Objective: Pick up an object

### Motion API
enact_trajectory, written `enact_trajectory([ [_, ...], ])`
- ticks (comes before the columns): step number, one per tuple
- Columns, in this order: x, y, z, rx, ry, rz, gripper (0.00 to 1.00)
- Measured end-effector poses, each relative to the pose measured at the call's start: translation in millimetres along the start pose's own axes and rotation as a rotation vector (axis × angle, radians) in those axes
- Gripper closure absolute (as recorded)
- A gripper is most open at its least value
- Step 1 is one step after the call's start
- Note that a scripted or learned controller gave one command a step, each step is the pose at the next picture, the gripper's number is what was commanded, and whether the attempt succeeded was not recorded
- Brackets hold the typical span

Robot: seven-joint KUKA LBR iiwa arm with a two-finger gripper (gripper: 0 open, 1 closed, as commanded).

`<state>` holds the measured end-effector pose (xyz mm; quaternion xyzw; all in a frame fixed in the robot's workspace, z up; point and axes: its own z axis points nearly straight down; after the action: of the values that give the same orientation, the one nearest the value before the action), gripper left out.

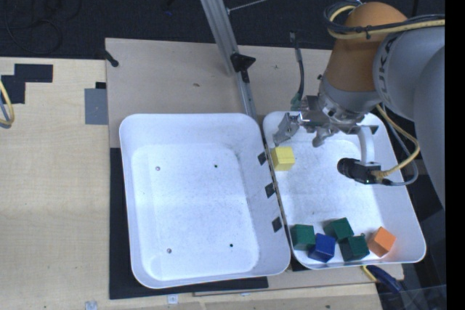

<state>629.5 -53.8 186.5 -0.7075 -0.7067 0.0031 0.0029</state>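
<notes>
In the right bin (407,229), near its left wall, lies a yellow cube (282,157). My gripper (298,139) hangs over that bin's far end, just above and to the right of the cube. Its two fingers stand open with nothing between them. The left fingertip (280,134) is close to the cube's far edge; whether it touches is unclear. Along the bin's near edge sit three green cubes (303,234) (338,229) (354,247), a blue cube (323,247) and an orange cube (382,240).
The left bin (138,156) adjoins the right one, with black clips (270,189) on the shared wall. A slanted aluminium rail (218,18) rises behind the bins. A black fitting with cables (360,169) hangs from the arm over the right bin.
</notes>
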Motion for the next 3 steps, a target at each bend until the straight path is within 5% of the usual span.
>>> enact_trajectory([
  [1, 0.2, 1.0, -3.7, -0.006, 0.000, 0.001, 0.00],
  [2, -1.1, 0.9, -13.7, -0.006, 0.000, 0.003, 1.00],
  [3, -29.1, -11.7, -3.2, -0.003, 0.000, 0.001, 1.00],
])
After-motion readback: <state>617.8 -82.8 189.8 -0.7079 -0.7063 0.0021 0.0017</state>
